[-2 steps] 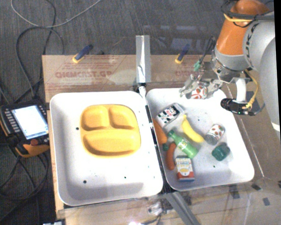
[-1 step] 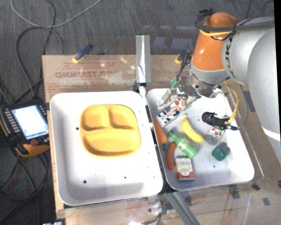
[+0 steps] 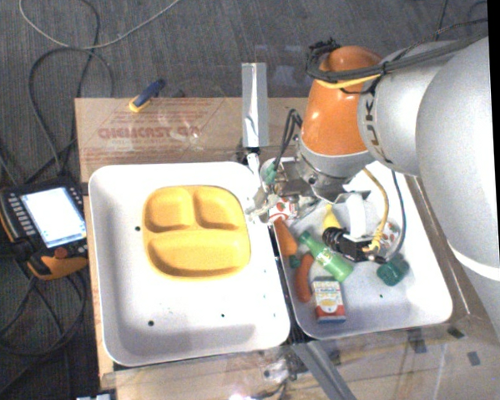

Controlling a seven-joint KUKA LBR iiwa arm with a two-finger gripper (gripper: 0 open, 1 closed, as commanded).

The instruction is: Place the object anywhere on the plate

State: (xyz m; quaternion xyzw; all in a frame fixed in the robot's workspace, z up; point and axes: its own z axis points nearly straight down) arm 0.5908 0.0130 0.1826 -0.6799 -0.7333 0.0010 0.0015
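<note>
We see two white bins on a bench above grey carpet, the yellow plate lying long axis left-right, gripper state untellable.

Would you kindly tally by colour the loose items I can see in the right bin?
Orange: 2, a carrot and a sausage-like piece
Green: 2, a bottle and a dark cup
Red and white: 1, a small carton
Total: 5

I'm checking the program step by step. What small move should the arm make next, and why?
Probably a short shift left toward the yellow plate. The claw sits over the seam between the bins, near a small red and white object, though a grasp isn't clear. The plate lies in the left bin.
</note>
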